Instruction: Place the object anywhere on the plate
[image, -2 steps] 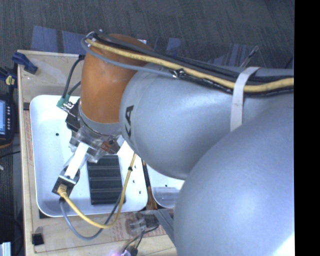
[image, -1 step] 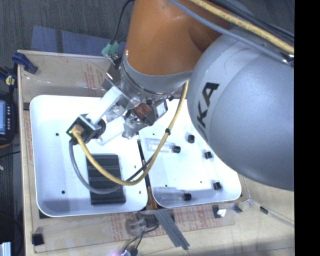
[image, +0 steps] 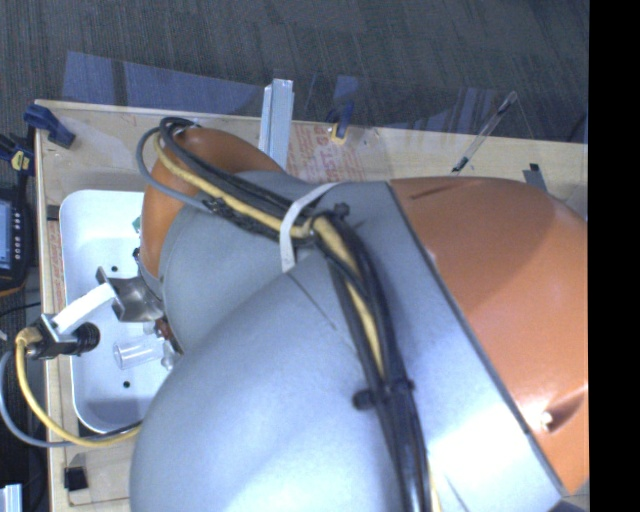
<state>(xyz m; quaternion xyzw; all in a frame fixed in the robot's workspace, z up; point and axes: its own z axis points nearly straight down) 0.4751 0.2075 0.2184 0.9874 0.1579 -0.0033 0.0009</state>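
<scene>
The grey arm (image: 300, 370) with its orange band (image: 510, 300) covers most of the scene, lying across the white bin (image: 85, 225) from the right and hiding all but the bin's left part. A bundle of black and yellow cables (image: 340, 260) runs along the top of the arm, strapped down by a white tie (image: 295, 225) near the middle of the arm and by a black tie lower down.

The wooden tabletop (image: 440, 150) shows as a strip above the arm and as a narrow margin to the left of the bin. An upright metal bracket (image: 277, 115) stands on the tabletop just above the arm's orange wrist.

The bin's visible floor is bare white along its left wall and lower left corner. The tool (image: 135, 300) reaches out from under the arm over the bin's left part, with a metal piece and a white flat bar pointing toward the bin's left wall. Whether it is apart or together cannot be told from here.

A small clear object (image: 135, 353) lies on the bin floor just below the tool, close against the arm's edge; what it is cannot be made out. A yellow hose (image: 30, 400) with a black fitting curves over the bin's left rim.
</scene>
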